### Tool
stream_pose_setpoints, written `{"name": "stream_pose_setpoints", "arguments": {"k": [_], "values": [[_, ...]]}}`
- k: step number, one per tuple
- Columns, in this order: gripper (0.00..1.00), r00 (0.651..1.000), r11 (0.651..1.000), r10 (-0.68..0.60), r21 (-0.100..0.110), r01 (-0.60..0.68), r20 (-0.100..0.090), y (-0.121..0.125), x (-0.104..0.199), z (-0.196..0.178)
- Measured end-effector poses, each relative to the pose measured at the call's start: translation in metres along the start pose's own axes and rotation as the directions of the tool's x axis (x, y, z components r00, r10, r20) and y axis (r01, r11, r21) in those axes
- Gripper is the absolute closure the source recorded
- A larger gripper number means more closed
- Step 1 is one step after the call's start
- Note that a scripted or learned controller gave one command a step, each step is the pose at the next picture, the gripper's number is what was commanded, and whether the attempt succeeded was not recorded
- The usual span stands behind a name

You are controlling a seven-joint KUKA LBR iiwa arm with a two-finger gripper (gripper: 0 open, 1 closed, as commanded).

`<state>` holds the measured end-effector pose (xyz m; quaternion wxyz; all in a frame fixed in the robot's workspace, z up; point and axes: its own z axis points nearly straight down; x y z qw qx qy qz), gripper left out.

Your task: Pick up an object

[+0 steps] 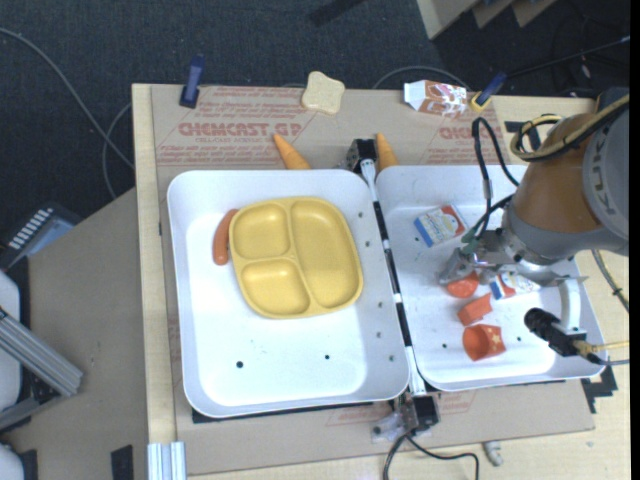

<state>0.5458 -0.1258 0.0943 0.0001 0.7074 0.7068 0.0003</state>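
Several small orange pieces (478,325) beside the gripper (462,271) looked light and rigid, best pinched across; finger state unclear.

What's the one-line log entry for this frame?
phase: reaching | claw: low in right bin, over orange piece | grasp: none seen | yellow tray: left bin

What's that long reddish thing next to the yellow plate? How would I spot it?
Look at the left white bin, which bears a yellow divided plate. Tucked against the plate's left edge lies the hot dog, a slim orange-red sausage. The other red pieces are chunkier and lie in the right bin.
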Motion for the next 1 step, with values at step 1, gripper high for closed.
{"name": "stream_pose_setpoints", "arguments": {"k": [1], "values": [[1.00,1.000,1.000,-0.003,-0.002,0.003,0.000,0.0366,0.0507,-0.0912]]}}
